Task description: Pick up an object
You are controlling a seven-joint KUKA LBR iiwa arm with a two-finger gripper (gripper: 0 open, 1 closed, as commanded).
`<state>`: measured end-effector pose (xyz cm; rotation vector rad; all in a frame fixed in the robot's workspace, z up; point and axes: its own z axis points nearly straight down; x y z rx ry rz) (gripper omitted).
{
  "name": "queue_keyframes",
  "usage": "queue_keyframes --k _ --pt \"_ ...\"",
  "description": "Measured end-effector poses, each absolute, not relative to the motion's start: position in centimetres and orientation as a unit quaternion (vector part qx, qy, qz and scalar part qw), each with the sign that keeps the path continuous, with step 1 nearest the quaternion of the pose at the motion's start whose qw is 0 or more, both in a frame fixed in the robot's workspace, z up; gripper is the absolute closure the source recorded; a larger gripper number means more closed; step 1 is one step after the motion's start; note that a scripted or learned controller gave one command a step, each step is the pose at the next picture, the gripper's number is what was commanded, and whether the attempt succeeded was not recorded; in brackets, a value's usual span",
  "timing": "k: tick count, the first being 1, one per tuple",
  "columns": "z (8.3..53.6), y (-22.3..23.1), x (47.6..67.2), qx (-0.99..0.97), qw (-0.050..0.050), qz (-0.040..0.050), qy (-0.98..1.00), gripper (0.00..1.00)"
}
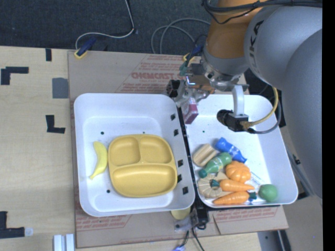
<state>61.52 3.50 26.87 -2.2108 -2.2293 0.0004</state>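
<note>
- Gripper (189, 99) hangs over the back edge of the bench's bins, right where the two bins meet, and a small purple object (191, 112) sits between its fingers, so it is clamped on that piece
- Left bin (84, 114) carries a yellow banana (99, 159) by its left wall, curved and lying lengthwise front to back
- Just right of the banana, a yellow divided plate (142, 165) lies flat in the middle of the left bin, with two small wells at the back and one long well at the front; banana and plate are near each other, whether they touch I cannot tell
- Right bin (261, 104) holds a heap of toy food in its front half: a tan bread roll (203, 153) nearest the shared wall, a green bottle-like piece (216, 164) beside it, a blue piece (229, 149) behind that
- Further right in the heap, an orange round fruit (238, 171), and two carrots (234, 191) lying crosswise along the front edge
- A green ball (268, 192) rests in the front right corner of the right bin
- The arm's orange band (233, 22) and grey body sit above the back right corner of the right bin
</note>
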Motion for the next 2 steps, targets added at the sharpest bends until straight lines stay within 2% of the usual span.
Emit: queue_keyframes --k 1,2 --pt "32.0 1.8 55.0 -0.707 0.000 0.0001 -0.707 1.00" --pt "29.2 6.3 60.0 -0.705 0.001 0.0022 -0.709 1.00"
